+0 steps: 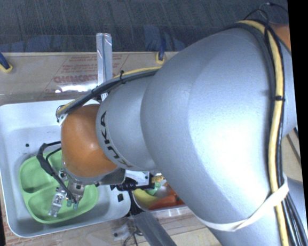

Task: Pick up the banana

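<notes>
Gripper [62,200] hangs low over a green divided plate [36,181] in the left bin [5,138], holding nothing visible; its opening I cannot tell. A yellow sliver, probably the banana [143,192], lies well right of it under the arm, so the reach step seems unstarted and calls for travelling right.

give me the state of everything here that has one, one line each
gripper: down inside the left bin, over the green item; finger state hidden
green item: lying flat in the left bin, partly under the gripper
left bin: upright on the bench, holding the green item
yellow thing: at the right bin's near edge, mostly hidden by the arm; may be the banana
arm: stretched across the right bin
</notes>
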Robot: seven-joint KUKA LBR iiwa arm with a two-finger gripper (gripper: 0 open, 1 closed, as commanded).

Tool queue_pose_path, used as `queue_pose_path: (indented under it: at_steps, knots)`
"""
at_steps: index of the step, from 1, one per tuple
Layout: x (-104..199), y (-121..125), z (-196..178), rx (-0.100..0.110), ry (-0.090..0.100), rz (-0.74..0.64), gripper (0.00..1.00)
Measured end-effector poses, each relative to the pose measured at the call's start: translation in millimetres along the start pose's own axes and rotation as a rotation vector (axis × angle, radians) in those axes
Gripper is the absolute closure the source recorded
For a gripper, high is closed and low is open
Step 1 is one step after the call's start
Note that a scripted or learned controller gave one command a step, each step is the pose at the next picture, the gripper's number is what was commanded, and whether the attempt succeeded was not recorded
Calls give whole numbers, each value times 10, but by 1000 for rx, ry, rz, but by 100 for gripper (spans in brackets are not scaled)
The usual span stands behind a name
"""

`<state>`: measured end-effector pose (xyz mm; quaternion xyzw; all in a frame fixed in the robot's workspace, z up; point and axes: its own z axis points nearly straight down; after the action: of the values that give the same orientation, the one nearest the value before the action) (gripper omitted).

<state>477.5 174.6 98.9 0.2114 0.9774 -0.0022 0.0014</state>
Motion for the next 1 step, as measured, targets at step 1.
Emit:
queue_pose_path:
  at_steps: [1]
  knots:
    - [-67,-1,-102,-6,-17,2,100]
